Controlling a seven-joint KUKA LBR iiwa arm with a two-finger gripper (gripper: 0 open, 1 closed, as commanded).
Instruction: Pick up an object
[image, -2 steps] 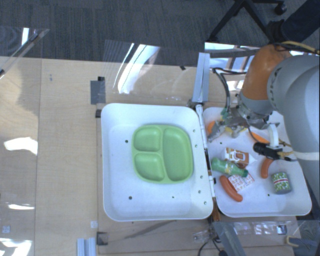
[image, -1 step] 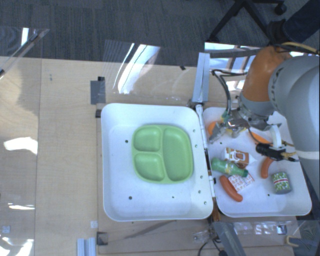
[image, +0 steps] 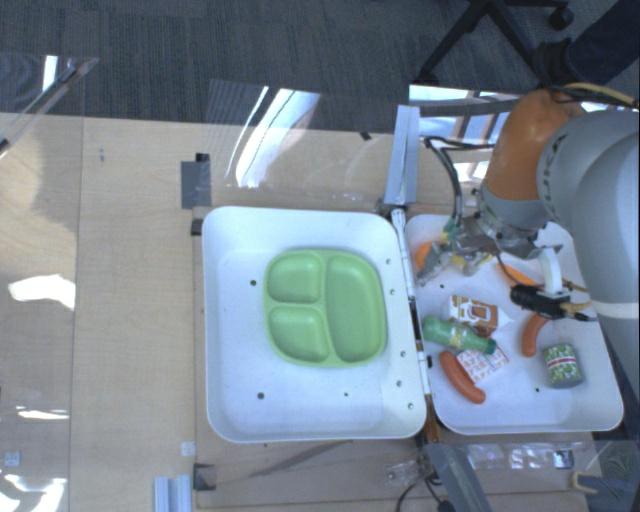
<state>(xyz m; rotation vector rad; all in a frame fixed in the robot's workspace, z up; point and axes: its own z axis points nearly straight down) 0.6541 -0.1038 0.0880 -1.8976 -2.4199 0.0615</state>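
Underneath everything, the pale wooden tabletop (image: 120, 350) carries two shallow white bins side by side. Next in bulk is the grey arm (image: 595, 170), reaching in from the right with its orange band (image: 520, 150) above the wrist. The left bin (image: 240, 400) is the wider of the two, and a green divided plate (image: 328, 305) lies flat in the middle of it. The right bin (image: 585, 410) holds the loose things that could be picked up. The claw (image: 453, 252) hangs over the back left part of this bin, and from this angle I cannot tell whether it is apart or together; nothing can be seen clamped in it. Just beside it, towards the wall between the bins, lies an orange carrot-like piece (image: 424, 256). Nearer the front, a green bottle (image: 458, 335) lies on its side, with a small brown and white carton (image: 474, 313) just behind it and a red and white packet (image: 487, 365) just in front. A reddish sausage (image: 462, 378) lies beside that packet, near the dividing wall. A green can (image: 563, 365) stands towards the right side, and a second, smaller sausage (image: 530, 337) lies near it.
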